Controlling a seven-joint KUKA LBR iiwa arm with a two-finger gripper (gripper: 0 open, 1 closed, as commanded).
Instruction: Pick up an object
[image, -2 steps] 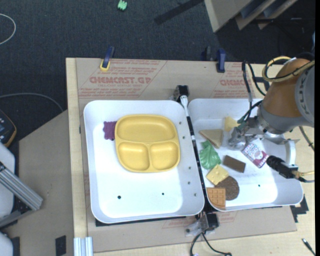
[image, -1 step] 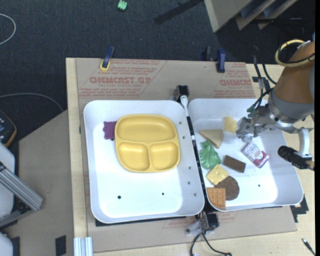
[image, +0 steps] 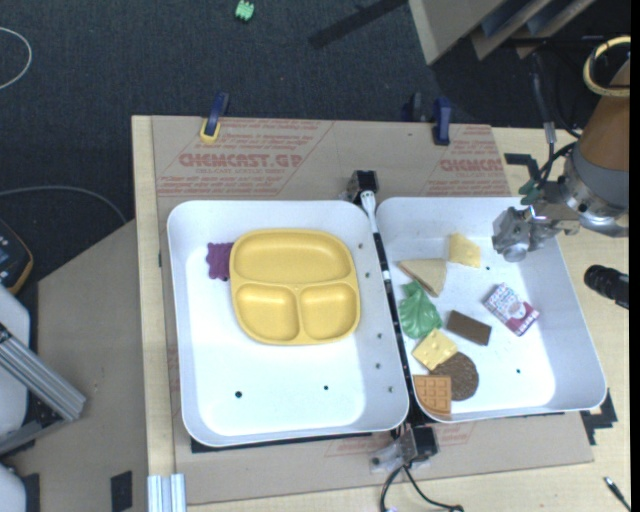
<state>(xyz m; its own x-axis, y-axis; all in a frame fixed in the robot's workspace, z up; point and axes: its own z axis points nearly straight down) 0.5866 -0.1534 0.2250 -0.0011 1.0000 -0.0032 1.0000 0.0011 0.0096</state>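
So the arm (image: 600, 165) is reaching in from the right, wrist bending down toward the upper right part of the right bin (image: 570, 300), and the claw (image: 512, 240) is hanging just over the white floor there. Honestly can't tell how the claw is set from this angle, it's a blurry grey lump, and nothing is showing between its tips. All the pickable stuff is sitting in that right bin: a small yellow cheese chunk (image: 464, 250) is lying just left of the claw, a tan wedge (image: 424, 273) further left, then a green leafy piece (image: 419, 312) beside the divider. Below the claw a red-and-white packet (image: 510, 308) is lying tilted, with a brown bar (image: 468, 327) near it. Toward the front edge a holey cheese slice (image: 435, 350), a dark round cookie (image: 460, 376) and a waffle square (image: 432, 394) are bunching together, touching or overlapping. Over in the left bin (image: 200, 330) a yellow divided tray (image: 295, 285) is sitting with a purple thing (image: 217, 260) peeking out at its left side. Both bins are resting on the cardboard-topped desk (image: 300, 160).
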